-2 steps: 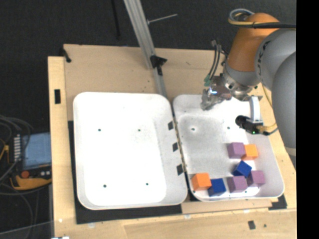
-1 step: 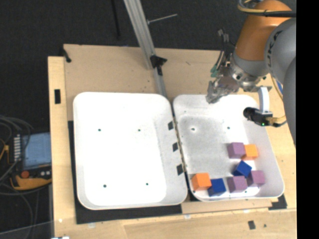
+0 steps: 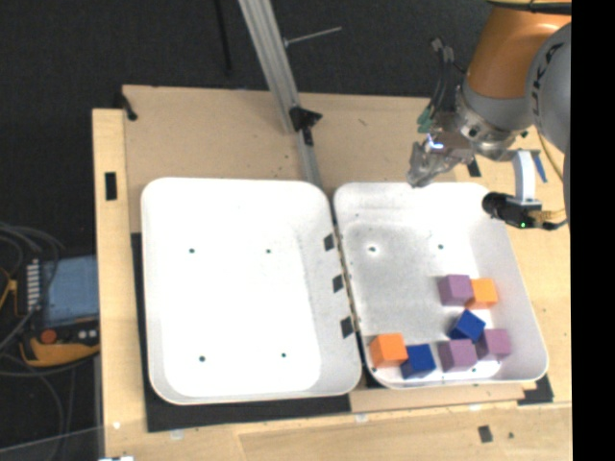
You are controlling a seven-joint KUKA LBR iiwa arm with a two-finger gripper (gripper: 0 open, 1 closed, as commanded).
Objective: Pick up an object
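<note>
Surface [image 3: 231, 133] carries two white bins. Gripper [image 3: 424, 169] hangs over right bin [image 3: 404, 257] far rim, can't tell open or closed. Blocks [image 3: 459, 329] bunched near corner, untouched; pick not started imo.

The arm [image 3: 524, 41] reaches in from the upper right of the camera view, its orange band broad and rounded above a grey wrist ring. Below the ring the wrist narrows into a darker metal section with thin cables running up its left side. The gripper [image 3: 424, 171] hangs at the lower left end of the arm, pointing down and slightly leftward, its tip seen at the far edge of the right bin [image 3: 500, 209]. The gripper's tip is small and blurred, seen as a grey wedge. Nothing shows between its tips.
</note>
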